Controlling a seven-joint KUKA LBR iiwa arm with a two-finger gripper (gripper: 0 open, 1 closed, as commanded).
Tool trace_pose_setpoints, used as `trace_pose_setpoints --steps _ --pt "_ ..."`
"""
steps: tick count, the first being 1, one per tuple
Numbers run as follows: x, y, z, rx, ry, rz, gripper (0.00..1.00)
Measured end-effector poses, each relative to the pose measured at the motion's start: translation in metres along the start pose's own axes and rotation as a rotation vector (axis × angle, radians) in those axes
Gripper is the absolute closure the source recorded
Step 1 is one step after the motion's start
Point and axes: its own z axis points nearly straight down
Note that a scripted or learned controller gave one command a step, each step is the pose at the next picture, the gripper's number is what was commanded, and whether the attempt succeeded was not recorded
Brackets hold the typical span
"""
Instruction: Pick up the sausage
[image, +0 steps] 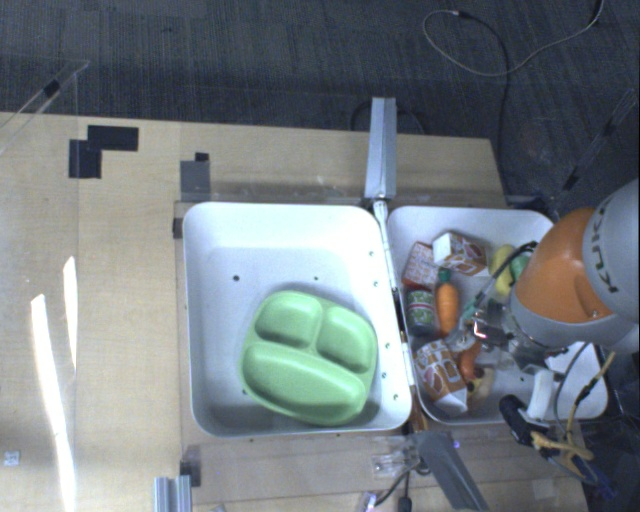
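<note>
Sausage (469, 363): I read it as the small reddish-brown piece low in the right bin (520, 214), touching a crumpled packet (440, 365) and just below a carrot (447, 305). The pincer (483, 328) sits just above it, under the arm's orange band (560, 280); I cannot tell whether it is spread or pressed together. The left bin (205, 300) holds a green divided plate (308, 355).

Grey KUKA arm with a broad orange band

The arm (590, 270) has a rounded grey casing with dark lettering along its edge, a glossy orange band (560, 275) beneath it, a grey wrist section, and black and yellow cables trailing by a white fitting.
</note>
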Motion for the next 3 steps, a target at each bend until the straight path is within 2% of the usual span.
trace_pose_setpoints --steps 1,2,3 --pt "0.001 0.003 -0.011 -0.007 0.002 -0.001 1.0" --pt "0.001 0.009 0.0 0.0 0.0 -0.037 1.0" --pt "-0.026 0.006 -0.064 0.007 -0.003 0.074 1.0"
